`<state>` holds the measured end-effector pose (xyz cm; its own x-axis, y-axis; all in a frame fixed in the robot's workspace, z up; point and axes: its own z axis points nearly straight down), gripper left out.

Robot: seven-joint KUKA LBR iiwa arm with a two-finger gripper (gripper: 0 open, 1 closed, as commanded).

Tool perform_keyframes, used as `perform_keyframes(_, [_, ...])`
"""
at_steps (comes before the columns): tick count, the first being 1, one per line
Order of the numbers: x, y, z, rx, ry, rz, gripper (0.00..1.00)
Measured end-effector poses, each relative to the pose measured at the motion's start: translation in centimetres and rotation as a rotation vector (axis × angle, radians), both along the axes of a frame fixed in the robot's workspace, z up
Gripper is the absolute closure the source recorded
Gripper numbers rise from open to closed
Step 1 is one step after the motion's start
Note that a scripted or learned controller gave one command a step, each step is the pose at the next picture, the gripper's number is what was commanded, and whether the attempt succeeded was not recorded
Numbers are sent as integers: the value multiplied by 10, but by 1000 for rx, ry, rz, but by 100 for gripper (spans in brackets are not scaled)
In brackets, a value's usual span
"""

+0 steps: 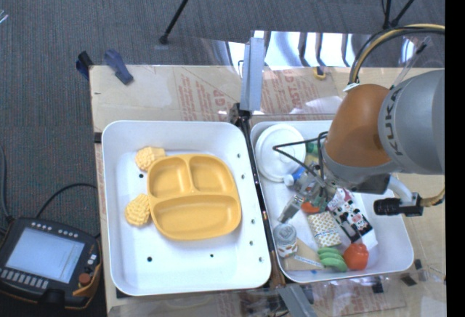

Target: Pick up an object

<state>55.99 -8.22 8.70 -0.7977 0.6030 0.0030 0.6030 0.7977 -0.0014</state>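
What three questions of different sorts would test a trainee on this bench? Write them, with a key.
1. True or false: the yellow three-compartment plastic tray lies in the left shallow white bin.
2. The gripper hangs over: A) the left bin; B) the right shallow white bin; C) the grey floor.
3. How many yellow waffle-shaped pieces lie beside the tray?
Key: 1 true; 2 B; 3 two.

Right bin [403, 254] holds the candidate objects. White round plate [278, 151] lies flat in its far left corner. Small jar [285, 239] stands upright near the bin's near left wall. Checked wafer [324, 229] lies flat mid-bin. Green pieces [333, 259] and red tomato [356, 256] touch, at the near wall.
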Motion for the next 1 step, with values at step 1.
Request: perform_keyframes(1, [46,-20,0,-2,-3,-153,0])
